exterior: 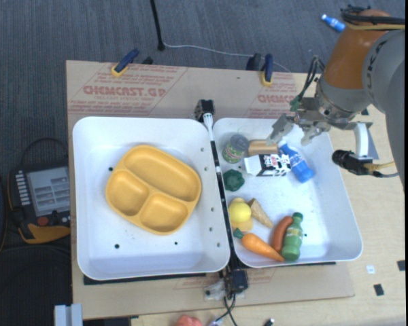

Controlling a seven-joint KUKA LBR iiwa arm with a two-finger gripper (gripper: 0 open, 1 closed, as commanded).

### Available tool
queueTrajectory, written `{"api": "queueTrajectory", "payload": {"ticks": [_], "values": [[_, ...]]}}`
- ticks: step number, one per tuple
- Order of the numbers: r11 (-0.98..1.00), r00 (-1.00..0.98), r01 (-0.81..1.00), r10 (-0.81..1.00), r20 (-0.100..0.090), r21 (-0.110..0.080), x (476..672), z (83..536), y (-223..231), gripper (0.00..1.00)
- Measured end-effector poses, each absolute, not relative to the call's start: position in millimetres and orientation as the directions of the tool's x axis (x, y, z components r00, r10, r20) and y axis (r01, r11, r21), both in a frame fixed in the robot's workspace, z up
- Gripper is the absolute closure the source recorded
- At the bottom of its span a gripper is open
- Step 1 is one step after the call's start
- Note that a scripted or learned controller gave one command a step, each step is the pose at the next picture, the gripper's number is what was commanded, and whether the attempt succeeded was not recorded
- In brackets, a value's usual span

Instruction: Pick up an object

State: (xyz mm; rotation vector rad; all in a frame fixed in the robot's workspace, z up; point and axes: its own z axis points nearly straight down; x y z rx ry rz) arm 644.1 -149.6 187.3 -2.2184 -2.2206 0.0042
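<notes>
The right bin (340,202) is crowded along its left and upper parts: carrot (258,244), green bottle (293,236), lemon (239,212), milk carton (274,163) and blue bottle (298,164). Its right side toward the frame's right lies bare. In the left bin (88,182) the yellow tray (153,189) fills the middle, leaving open margins around it.

The arm (387,53) is grey with a broad orange band above the wrist; the gripper (298,129) is pale metal (thin dark cables alongside).

Open hand (299,129) on downward-bent wrist
</notes>
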Motion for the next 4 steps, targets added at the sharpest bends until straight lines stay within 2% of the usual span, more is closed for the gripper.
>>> {"api": "queueTrajectory", "payload": {"ticks": [1, 2, 3, 4], "values": [[0.000, 0.000, 1.000, 1.000, 0.000, -0.004, 599.1, 124, -130, 0.00], [0.001, -0.001, 1.000, 1.000, -0.001, -0.003, 629.1, 93, -162, 0.00], [0.001, -0.001, 1.000, 1.000, 0.000, -0.003, 630.1, 103, -162, 1.00], [0.002, -0.002, 1.000, 1.000, 0.000, -0.003, 620.2, 205, -94, 1.00]]}}
